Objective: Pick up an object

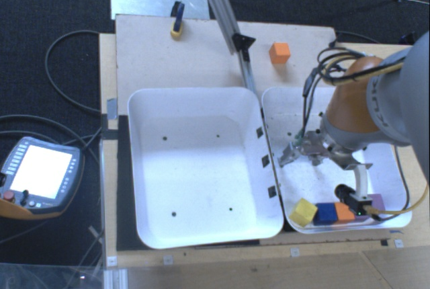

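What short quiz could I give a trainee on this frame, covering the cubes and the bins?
1. True or false: the yellow cube lies in the same bin that the gripper reaches into.
2. Which colour is the cube on the bench, outside both bins? A blue, B orange, C yellow.
3. Fill in: along that bin's lower edge in the view, the blue cube sits between the yellow cube and the ___ cube.
Key: 1 true; 2 B; 3 orange cube.
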`<state>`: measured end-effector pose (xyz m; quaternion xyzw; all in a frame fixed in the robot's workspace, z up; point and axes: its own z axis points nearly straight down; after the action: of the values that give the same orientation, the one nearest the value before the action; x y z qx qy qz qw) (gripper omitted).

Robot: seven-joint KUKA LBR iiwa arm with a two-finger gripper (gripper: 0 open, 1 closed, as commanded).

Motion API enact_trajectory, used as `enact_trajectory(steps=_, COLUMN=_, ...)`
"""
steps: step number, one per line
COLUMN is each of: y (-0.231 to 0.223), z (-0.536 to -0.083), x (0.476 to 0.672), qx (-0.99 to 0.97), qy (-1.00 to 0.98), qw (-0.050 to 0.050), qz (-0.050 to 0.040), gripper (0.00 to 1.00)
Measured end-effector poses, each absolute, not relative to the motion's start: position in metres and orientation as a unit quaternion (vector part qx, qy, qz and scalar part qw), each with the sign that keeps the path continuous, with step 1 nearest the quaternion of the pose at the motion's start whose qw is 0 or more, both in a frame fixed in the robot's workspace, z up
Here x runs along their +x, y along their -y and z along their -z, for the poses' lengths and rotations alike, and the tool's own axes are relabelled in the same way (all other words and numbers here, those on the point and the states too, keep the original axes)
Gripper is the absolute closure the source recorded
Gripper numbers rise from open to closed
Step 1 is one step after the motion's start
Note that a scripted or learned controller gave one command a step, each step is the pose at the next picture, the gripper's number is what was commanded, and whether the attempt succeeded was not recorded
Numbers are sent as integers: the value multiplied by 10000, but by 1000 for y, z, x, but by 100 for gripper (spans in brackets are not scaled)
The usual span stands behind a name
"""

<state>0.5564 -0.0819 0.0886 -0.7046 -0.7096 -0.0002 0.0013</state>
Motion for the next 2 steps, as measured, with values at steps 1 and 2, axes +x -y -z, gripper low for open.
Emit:
enact_trajectory(steps=1, y=17, z=-195, x=528, qx=-7033, qy=7109, qw=-20, qz=37, gripper=0)
enact_trajectory(steps=2, y=24, z=-307, x=514, qx=-7049, qy=7093, qw=-43, qz=40, gripper=0)
